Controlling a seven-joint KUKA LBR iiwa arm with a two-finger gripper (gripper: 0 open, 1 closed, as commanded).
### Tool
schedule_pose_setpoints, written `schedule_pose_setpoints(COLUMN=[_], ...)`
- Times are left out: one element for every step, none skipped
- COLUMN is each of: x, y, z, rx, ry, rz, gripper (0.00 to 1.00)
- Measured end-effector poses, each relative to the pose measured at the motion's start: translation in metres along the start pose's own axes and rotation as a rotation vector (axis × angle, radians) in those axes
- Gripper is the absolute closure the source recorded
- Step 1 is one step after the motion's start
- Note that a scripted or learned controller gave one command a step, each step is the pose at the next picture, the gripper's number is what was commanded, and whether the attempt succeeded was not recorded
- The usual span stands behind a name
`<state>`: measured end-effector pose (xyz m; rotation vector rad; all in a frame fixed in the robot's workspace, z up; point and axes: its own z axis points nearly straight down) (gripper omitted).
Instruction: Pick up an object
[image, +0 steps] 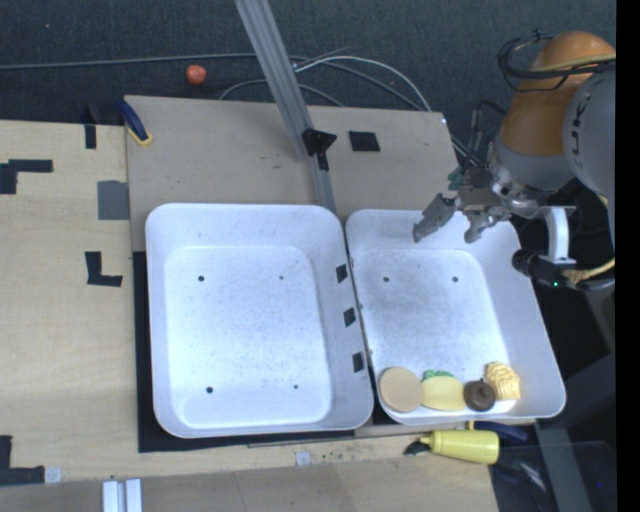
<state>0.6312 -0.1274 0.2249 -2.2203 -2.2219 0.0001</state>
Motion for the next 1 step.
schedule_pose_setpoints(x=[0.0004], y=[0.0002], z=[-0.0101], rx=[0.0], ry=[0.0], rz=[-0.001], gripper=[1.0])
